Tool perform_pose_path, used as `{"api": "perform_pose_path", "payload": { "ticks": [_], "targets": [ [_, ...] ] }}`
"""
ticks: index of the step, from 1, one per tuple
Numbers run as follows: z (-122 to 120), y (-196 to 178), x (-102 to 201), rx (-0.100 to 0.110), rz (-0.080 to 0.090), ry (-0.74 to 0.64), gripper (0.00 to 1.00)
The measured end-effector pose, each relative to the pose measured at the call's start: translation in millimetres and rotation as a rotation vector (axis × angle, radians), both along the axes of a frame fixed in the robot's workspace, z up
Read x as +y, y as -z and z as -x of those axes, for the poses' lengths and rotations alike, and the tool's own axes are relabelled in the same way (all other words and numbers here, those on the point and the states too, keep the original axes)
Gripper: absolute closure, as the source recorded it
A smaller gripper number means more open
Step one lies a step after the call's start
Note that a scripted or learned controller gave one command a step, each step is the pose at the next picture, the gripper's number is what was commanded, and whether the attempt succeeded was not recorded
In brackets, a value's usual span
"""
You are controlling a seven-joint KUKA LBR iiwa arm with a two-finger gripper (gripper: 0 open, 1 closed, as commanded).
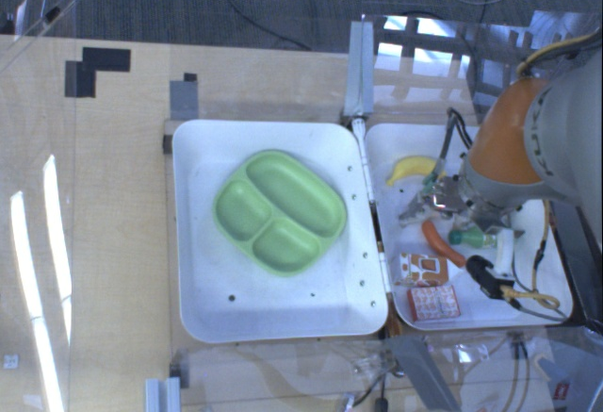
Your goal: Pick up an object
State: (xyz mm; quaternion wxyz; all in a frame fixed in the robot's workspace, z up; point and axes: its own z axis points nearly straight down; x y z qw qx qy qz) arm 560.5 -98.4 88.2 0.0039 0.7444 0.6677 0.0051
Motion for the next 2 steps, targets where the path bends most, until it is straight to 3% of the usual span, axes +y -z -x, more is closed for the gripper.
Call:
{"api": "perform_pose_path", "payload": {
  "ticks": [1,2],
  "targets": [
    [-2.6,-10.3,0.6,-0.004,0.000,-0.002,1.00],
    [-15.1,-95.3,37.6,0.010,0.002,-0.020,1.00]
  ]
}}
